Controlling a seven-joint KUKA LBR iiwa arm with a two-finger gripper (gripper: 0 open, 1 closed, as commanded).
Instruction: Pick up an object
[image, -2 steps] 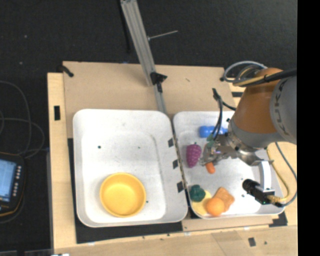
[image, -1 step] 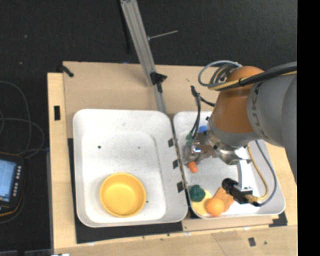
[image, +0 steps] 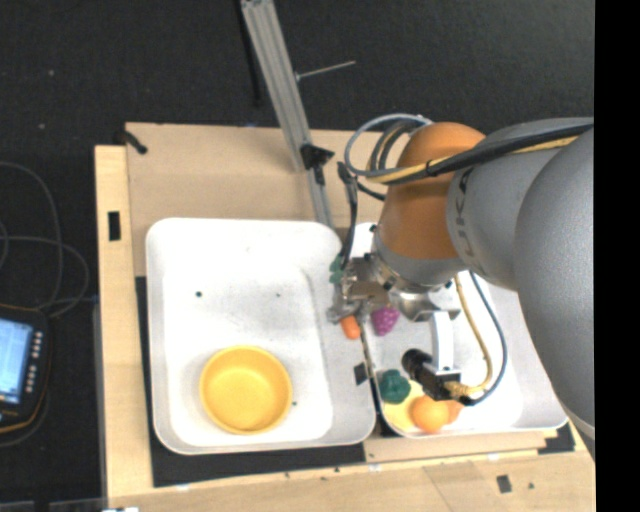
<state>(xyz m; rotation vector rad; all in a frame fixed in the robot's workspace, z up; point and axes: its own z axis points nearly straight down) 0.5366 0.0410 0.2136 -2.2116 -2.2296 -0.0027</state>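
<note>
Camera view: wooden bench (image: 215, 180), two white bins (image: 180, 250), dark floor (image: 120, 60).

Handheld screen device (image: 15, 365) beside wooden bench (image: 115, 300)

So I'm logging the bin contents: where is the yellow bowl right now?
The yellow bowl sits in the left bin, near its front edge, well apart from the gripper over the right bin.

Setting: black speckled floor (image: 120, 60) around a light wooden bench (image: 200, 170), a slanted grey metal rail (image: 285, 95) rising from its far edge, dark cables (image: 40, 260) looping at left beside a handheld pendant with lit screen (image: 15, 370); even overhead light.
</note>
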